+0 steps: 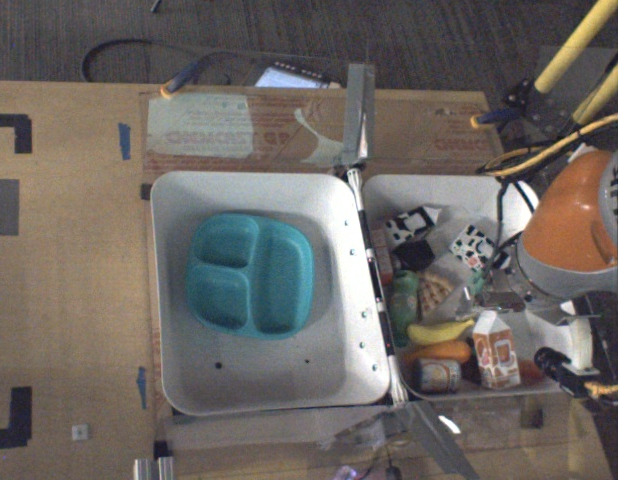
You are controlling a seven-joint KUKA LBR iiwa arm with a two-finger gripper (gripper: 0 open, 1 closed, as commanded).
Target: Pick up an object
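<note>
Teal tray mid-bin (margins all round).

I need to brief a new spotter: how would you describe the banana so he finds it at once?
Look in the right bin, along its near side. The banana lies there just above an orange carrot, left of a small carton. It's the only yellow curved thing.
</note>
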